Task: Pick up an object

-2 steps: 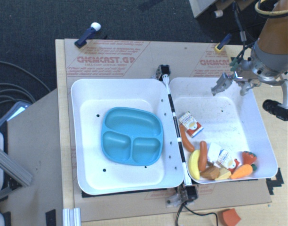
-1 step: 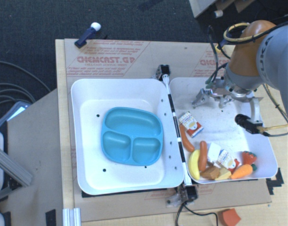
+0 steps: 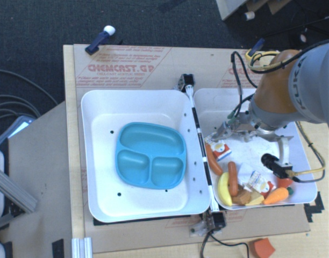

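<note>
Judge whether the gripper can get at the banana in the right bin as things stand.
Probably yes. The banana lies uncovered at the right bin's near-left corner, and the gripper hangs just above it. A sausage beside it and the bin's wall crowd the approach.

Grey arm (image 3: 315,85) with orange band (image 3: 272,93), black and yellow cables (image 3: 261,61)

Red print "CHEMCAST G.P" on the brown bench sheet (image 3: 121,67), smaller lines unreadable

Jumbled toy foods (image 3: 245,187), perhaps plastic, right bin (image 3: 207,104)
</note>
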`<state>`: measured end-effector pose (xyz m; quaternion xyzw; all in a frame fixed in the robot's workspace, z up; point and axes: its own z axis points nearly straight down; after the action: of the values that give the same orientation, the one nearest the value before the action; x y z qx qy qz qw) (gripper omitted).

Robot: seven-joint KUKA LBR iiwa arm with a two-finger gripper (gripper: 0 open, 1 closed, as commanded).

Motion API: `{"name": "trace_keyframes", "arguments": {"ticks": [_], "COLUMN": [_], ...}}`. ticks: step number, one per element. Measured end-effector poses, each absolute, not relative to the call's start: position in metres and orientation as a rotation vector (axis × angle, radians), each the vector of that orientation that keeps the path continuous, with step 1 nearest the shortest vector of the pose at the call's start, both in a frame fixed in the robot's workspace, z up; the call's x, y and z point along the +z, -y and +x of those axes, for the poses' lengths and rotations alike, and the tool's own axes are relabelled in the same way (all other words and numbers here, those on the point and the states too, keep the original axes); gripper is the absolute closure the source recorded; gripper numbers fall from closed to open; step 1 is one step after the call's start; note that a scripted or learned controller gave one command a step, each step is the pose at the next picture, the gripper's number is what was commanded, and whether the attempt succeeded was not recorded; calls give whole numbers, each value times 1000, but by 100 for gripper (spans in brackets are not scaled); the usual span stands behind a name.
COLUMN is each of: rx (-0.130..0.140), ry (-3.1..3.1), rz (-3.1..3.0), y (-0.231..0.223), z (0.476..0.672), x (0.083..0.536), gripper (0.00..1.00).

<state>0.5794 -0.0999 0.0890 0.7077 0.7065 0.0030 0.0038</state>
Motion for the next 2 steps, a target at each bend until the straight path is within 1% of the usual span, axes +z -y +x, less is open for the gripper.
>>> {"name": "trace_keyframes", "arguments": {"ticks": [1,2], "rx": [14,13], "ry": [-2214,-2213], "rz": [2218,2218], "y": [99,99], "z": [580,580], "x": [99,99], "gripper": [100,0]}}
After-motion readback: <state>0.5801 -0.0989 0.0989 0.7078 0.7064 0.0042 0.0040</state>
